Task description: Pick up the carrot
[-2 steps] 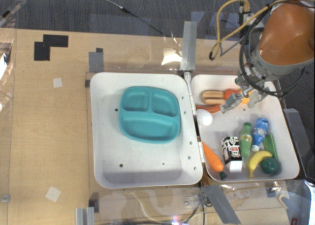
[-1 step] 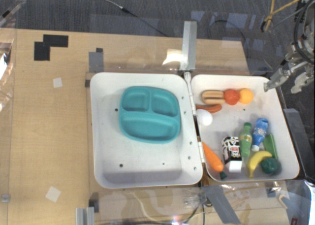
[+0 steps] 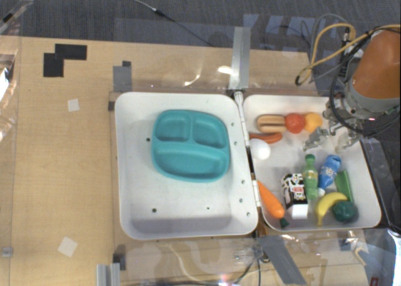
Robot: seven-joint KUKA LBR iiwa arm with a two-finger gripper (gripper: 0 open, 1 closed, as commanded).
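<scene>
Camera view: the carrot is not yet gripped.
The right bin [image 3: 373,181] is entered by the arm, its jaws [image 3: 331,137] seen parted over nothing. The carrot [image 3: 270,200] is found well apart, down-left of the jaws, by the bin's left wall, its long axis running diagonally.

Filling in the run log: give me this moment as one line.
task: pick up carrot | carrot: lying at right bin's near-left edge, untouched | end effector: open, above bin's far right, apart from carrot
</scene>
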